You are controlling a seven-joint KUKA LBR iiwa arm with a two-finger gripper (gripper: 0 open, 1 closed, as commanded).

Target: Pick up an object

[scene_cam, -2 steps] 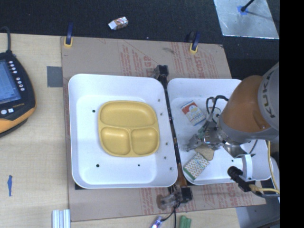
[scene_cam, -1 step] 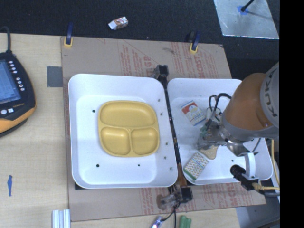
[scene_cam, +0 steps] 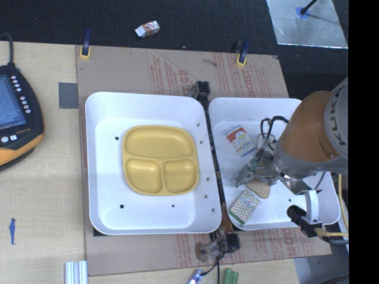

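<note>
Crowding right bin point(scene_cam: 237, 106) edge: gripper point(scene_cam: 251, 171)

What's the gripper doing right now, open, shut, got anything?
Gripper: low in the right bin, among the small items beside a tan piece; open or shut cannot be told, and no grasp is visible.

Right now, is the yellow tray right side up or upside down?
Right side up. The yellow tray lies flat in the left bin, and its three hollow sections face upward with their raised dividers showing.
</note>
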